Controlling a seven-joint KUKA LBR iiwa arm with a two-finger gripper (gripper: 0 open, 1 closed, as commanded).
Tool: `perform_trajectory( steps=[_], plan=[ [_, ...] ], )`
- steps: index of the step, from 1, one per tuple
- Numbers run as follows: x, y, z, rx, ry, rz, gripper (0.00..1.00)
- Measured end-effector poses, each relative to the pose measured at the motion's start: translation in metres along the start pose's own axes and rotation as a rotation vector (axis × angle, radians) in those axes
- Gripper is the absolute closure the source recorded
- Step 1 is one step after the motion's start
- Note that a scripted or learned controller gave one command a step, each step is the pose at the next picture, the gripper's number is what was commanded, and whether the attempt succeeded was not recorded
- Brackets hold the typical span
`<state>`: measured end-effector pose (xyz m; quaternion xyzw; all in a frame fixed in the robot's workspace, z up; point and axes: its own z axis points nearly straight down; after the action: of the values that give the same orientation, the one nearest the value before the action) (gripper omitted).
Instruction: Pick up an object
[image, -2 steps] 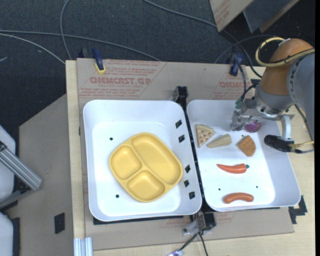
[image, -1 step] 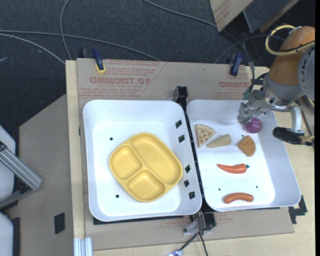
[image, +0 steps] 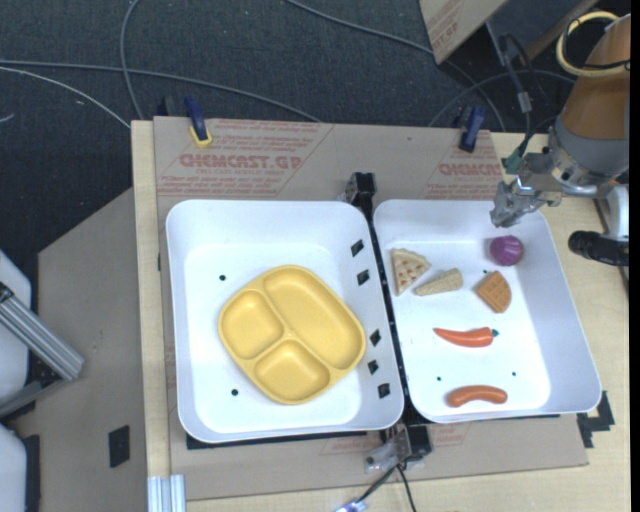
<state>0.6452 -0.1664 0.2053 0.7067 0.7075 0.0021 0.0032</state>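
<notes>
Claw (image: 508, 212), grip state unclear, above purple onion (image: 506, 249); "CHEMCAST GP" on board (image: 240, 158).

yellow tray (image: 290, 333) fills left bin (image: 190, 250), food crowds right bin (image: 560, 340)

Purple ball (image: 506, 250) just below grey gripper (image: 510, 210); tan waffle wedge (image: 407, 269), beige slice (image: 440, 283), orange-brown biscuit (image: 493, 292), red chilli (image: 464, 337), orange sausage (image: 476, 396); yellow divided plate (image: 290, 333) in white bin (image: 190, 300).
</notes>
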Motion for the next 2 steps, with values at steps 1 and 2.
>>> perform_trajectory(
  steps=[1,2],
  plan=[
    [0.006,0.003,-0.047,0.000,0.000,-0.001,1.00],
    [0.056,-0.020,-0.053,0.009,0.004,-0.004,1.00]
  ],
)
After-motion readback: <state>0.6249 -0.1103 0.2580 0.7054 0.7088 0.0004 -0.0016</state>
